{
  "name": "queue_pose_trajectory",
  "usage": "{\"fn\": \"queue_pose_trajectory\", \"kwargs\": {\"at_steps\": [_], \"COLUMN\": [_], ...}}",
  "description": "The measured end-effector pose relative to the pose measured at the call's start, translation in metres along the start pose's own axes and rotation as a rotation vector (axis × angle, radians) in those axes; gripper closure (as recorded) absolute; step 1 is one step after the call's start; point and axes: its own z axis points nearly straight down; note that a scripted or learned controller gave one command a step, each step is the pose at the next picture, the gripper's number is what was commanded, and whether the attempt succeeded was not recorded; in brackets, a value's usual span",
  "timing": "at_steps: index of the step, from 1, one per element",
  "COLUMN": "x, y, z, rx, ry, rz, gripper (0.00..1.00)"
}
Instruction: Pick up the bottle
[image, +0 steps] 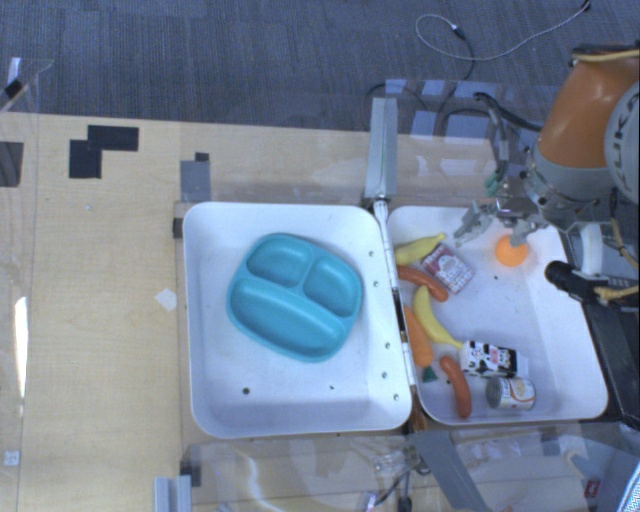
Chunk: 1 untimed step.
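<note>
White bin (200, 330), far to the gripper's left: holds blue divided plate (295, 296).
White bin (570, 350), under the gripper: mixed toy food.
Gripper (497, 226): fingers apart, nothing between them.
Bottle (511, 393): lying down, well below the gripper, near front wall.
Orange ball (512, 253): just beneath the fingertips.

From my remote station the view is evenly and brightly lit from above. The two white bins (200, 330) read close to overexposed, their walls nearly shadowless. Pale streaks of glare lie on the clear panels along the bench's (90, 300) left edge and bottom edge. The blue divided tray (296, 296) casts only a thin, soft shadow. Focus is mildly soft throughout; the arm (590, 120) at upper right is blurred, and small labels are illegible.
</note>
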Motion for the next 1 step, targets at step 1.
{"fn": "queue_pose_trajectory", "kwargs": {"at_steps": [1], "x": [0.0227], "y": [-0.0281], "z": [0.1168], "rx": [-0.014], "ry": [-0.005], "rz": [-0.351], "gripper": [0.0]}}
